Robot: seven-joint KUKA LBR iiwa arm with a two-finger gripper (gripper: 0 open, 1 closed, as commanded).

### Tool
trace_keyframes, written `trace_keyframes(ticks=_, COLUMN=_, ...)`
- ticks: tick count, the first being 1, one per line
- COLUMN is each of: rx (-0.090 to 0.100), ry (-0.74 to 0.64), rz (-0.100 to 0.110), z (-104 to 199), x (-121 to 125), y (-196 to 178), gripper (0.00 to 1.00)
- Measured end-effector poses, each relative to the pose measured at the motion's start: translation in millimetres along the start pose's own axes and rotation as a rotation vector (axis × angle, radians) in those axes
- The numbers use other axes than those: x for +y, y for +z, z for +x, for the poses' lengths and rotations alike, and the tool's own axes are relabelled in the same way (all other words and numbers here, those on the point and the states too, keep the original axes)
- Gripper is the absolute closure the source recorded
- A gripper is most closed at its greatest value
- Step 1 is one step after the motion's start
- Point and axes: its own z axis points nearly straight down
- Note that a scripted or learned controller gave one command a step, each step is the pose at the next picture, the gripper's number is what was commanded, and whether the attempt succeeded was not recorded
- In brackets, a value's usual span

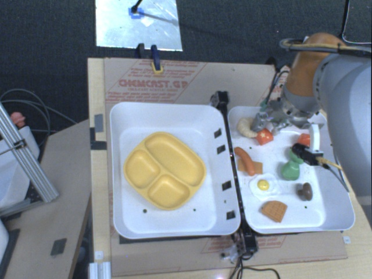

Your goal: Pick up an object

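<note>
Gripper [266, 122] low in the right bin's [334, 217] far left corner, over a small red piece [264, 136].

Reaching in from the right on the grey arm [343, 80] with its orange band [305, 68]; state of the tool impossible to tell from this angle. Just beside a pale cream item [246, 127] by the bin's far wall, with the red piece right below. Farther out in the same bin: sausage [248, 160], fried egg [263, 185], brown wedge [274, 210], green piece [290, 168], dark brown lump [304, 190], small orange-red bit [304, 139]. Across the divider, in the left bin [133, 220], a yellow three-compartment plate [164, 170].
</note>
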Motion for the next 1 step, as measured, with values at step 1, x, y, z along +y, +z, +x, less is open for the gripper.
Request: trace_keyframes(ticks=1, rx=0.003, ry=-0.003, rz=-0.018, z=65.1, x=-20.5, y=-96.9, gripper=1.00)
